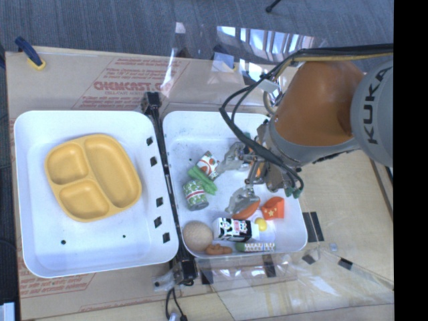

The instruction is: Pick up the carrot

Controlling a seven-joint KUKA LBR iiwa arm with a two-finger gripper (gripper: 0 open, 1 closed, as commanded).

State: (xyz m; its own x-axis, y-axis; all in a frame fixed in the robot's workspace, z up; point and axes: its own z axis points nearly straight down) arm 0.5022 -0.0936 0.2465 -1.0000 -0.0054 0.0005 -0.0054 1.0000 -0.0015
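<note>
The end effector [239,179] is being held open over the right bin [179,136], gripping nothing, its lower finger [242,198] just above the carrot [245,210], which is lying beside a milk carton [234,229]

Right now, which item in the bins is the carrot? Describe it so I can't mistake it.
Look in the right bin, at its near edge. The carrot lies there, just right of the round beige ball and below the cow-patterned bottle. It is the small, slim orange piece, darker than its neighbours.
</note>
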